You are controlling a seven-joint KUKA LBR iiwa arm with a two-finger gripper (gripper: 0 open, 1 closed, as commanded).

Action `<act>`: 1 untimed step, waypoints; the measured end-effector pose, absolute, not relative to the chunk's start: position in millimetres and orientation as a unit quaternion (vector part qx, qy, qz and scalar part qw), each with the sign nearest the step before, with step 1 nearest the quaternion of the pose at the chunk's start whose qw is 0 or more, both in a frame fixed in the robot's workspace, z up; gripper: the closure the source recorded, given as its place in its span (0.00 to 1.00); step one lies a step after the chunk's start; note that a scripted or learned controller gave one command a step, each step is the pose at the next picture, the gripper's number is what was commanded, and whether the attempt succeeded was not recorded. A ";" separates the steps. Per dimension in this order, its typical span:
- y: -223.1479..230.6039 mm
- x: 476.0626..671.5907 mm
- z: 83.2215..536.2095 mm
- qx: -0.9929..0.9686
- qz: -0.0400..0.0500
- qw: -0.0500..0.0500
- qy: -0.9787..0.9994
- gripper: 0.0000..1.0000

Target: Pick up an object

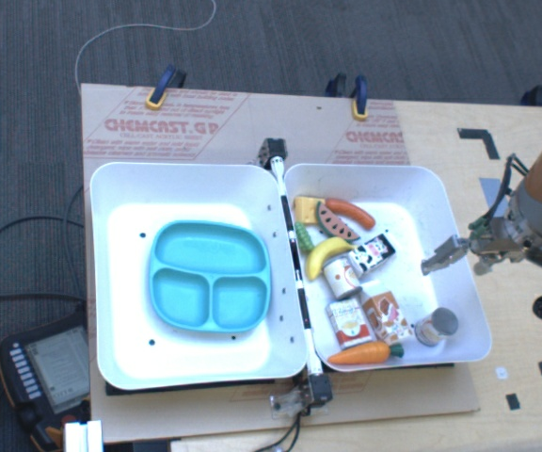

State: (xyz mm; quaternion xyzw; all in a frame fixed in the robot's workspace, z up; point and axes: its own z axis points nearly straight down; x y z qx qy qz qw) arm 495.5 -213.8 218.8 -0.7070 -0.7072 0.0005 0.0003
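Overhead, the single camera view looks down at a slant on a bench topped with a pale board (252,130) printed in faded red lettering, held by blue-and-yellow clamps (163,85) along its far edge. Two shallow white bins with rounded corners sit side by side on it, and the right bin (420,185) serves as the landmark.

Touching its left wall stands the left bin (111,281), smooth glossy plastic, holding a turquoise divided tray (212,277) with three rounded compartments.

Inside the right bin lies a cluster of toy foods, crowded toward its left half. At the far left corner are a yellow block (305,207), a watermelon slice (332,220) and a reddish sausage shape (351,213). Just nearer the camera curves a yellow banana (325,253), beside a small cylindrical can (341,275) and a black-and-white patterned carton (374,253). Nearer still are two boxy red-and-brown cartons (367,318) (their labels are too small to read). An orange carrot (358,353) lies along the bin's near wall, and a round metallic can (437,326) rests in its near right corner.

Over the right bin's right rim hangs the gripper (445,255), grey metal, reaching in from the right on the grey arm (525,224). One finger (438,259) juts out above bare white floor, well apart from the nearest objects; whether the pincer is apart or together cannot be told, and nothing is seen between its fingers.
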 end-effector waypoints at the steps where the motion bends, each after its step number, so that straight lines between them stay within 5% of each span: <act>1: -201.6 486.6 108.9 -0.708 -0.001 -0.002 -0.707 0.00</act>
